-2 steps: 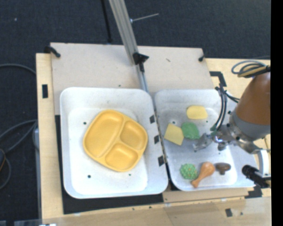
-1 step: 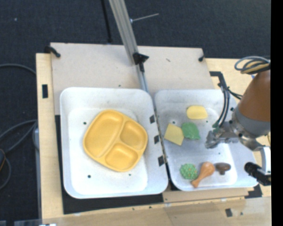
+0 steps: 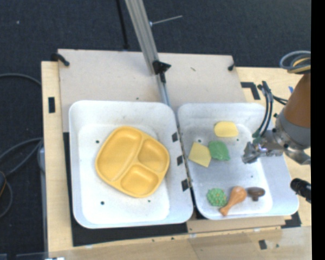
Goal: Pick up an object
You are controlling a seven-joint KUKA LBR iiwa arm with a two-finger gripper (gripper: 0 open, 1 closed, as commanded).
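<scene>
Objects in the right bin (image 3: 271, 196) (yellow piece (image 3: 226, 129), green piece (image 3: 219, 150)) lie just left of the end effector (image 3: 251, 153), whose state I cannot tell, so a descent here may close on nothing.

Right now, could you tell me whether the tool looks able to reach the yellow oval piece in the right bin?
Probably yes: the tool hovers just right of the yellow oval piece, with bare bin floor between them.
</scene>
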